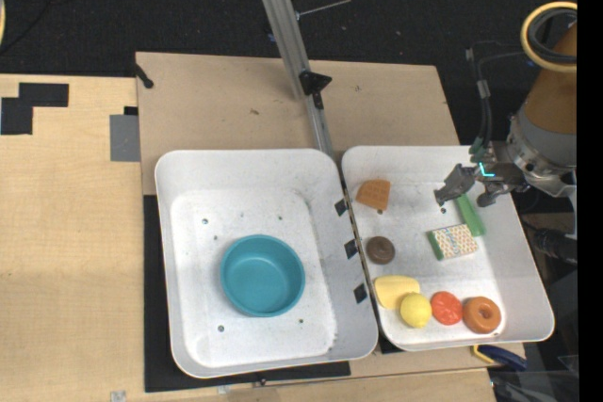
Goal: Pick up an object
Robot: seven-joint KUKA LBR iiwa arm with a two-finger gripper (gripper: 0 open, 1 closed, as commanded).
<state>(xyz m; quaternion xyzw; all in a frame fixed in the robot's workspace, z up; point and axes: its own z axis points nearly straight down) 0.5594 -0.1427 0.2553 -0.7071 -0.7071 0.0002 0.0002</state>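
My gripper (469, 192) hangs over the upper right part of the right bin (528, 297), its two dark fingers spread apart. Just below it a green stick (471, 220) lies in the gap between the fingertips; the fingers do not close on it. Touching the stick's lower end is a green patterned block (453, 241). The same bin holds an orange wedge (374, 194), a brown doughnut (380, 249), a yellow piece (396, 287), a lemon (415, 310), a red tomato (447, 307) and an orange doughnut (482, 314).
The left bin (188, 193) holds a teal bowl (263, 274). A metal rail (287, 33) slants down from the back to the ridge between the bins. The arm (551, 118) stands at the right edge.
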